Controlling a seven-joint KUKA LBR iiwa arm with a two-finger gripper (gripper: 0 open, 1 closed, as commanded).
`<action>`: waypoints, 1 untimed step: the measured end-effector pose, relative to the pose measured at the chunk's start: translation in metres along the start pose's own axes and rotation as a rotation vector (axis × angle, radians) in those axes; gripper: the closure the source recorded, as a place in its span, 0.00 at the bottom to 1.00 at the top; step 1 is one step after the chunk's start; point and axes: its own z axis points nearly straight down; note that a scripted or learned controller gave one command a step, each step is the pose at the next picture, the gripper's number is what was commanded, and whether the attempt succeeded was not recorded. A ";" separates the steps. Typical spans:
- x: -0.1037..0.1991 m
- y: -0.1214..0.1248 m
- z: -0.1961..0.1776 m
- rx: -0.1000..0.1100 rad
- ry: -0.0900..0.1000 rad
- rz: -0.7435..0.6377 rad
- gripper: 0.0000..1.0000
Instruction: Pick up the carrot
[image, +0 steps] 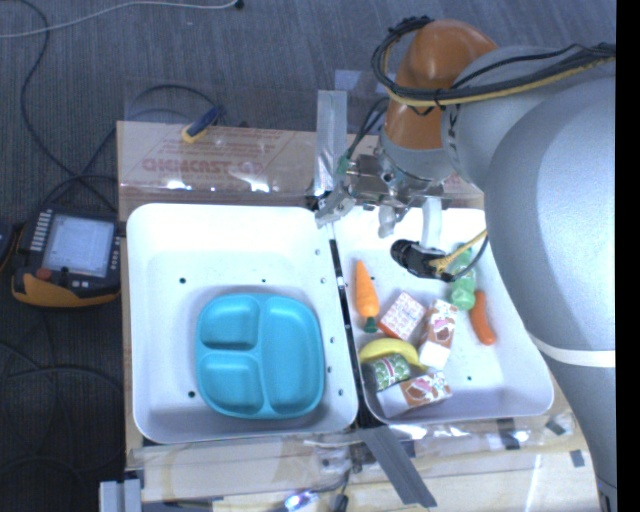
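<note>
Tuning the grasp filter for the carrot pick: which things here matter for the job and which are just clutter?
For the job:
carrot, by the right bin's left wall
hand, above that bin's far end

Lying about:
second carrot, near the bin's right side
banana
small food boxes
blue divided plate, in the left bin
handheld controller, on the floor
</note>
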 end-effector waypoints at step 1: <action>-0.044 -0.048 0.020 0.002 -0.002 0.018 0.00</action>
